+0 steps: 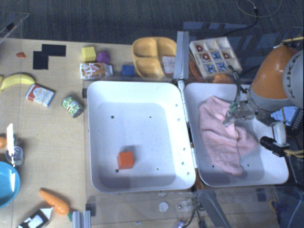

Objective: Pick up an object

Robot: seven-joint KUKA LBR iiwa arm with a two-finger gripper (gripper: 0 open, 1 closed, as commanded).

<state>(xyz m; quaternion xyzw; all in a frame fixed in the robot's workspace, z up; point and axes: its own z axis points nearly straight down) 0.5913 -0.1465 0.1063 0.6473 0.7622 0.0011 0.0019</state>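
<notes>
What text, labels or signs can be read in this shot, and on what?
No text reads as words.
Board behind the right bin: red and blue symbols, no letters legible.
Small carton: red print, blurred.
Box by the yellow block: print too small.
Can: label blurred.

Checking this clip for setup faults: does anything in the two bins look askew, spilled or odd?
Nothing spilled or damaged. The pink cloth lies crumpled in the right bin, with the gripper at its upper edge. The orange block sits alone in the left bin.
</notes>
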